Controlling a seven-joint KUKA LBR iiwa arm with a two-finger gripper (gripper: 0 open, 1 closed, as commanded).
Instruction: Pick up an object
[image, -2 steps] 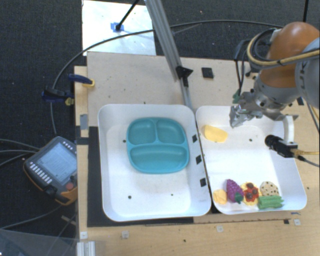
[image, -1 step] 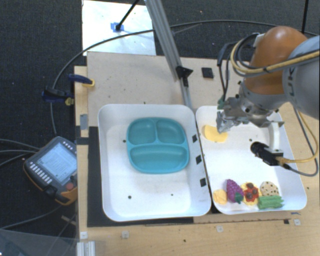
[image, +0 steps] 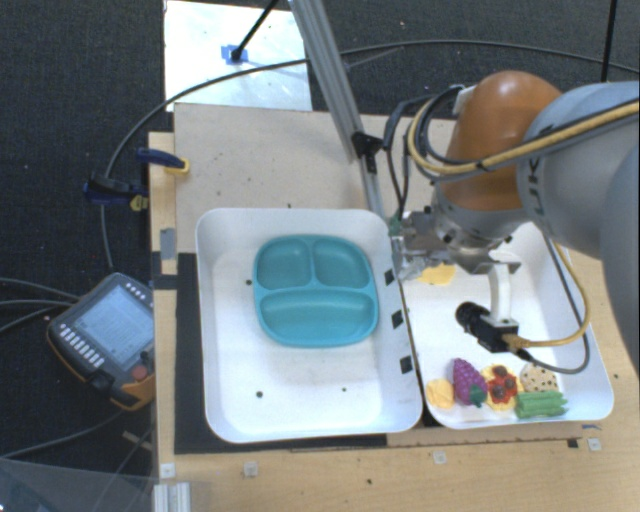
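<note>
A grey pendant (image: 105, 335) with an orange rim lies on the dark floor, left of the tabletop (image: 260, 160). Its screen shows rows of text too small to read. Two clamps (image: 140, 175), one blue-handled, grip the tabletop's left edge, above the pendant.

The left bin (image: 225, 390) holds a teal plate (image: 315, 290) with three compartments, lying flat towards the bin's upper middle. Black tabs (image: 400, 320) mark the seam where this bin meets the right bin (image: 590, 390).

Taking the teal plate as the landmark: just to its right, over the top of the right bin, hangs the arm (image: 530, 130), its orange band uppermost. The pincer (image: 440, 255) sits below the wrist, close to the seam; whether it is parted or closed cannot be told, and nothing is seen between its tips. A small yellow piece (image: 437, 273) lies on the bin floor directly under it. A black fitting (image: 480, 325) with a yellow cable hangs lower right of that.

Further down and right of the plate, along the right bin's lower edge, sit toy foods: a purple grape bunch (image: 465, 380), a yellow-and-red piece (image: 500, 383), a speckled cookie (image: 538, 377) and a green piece (image: 541, 403), all close together.
</note>
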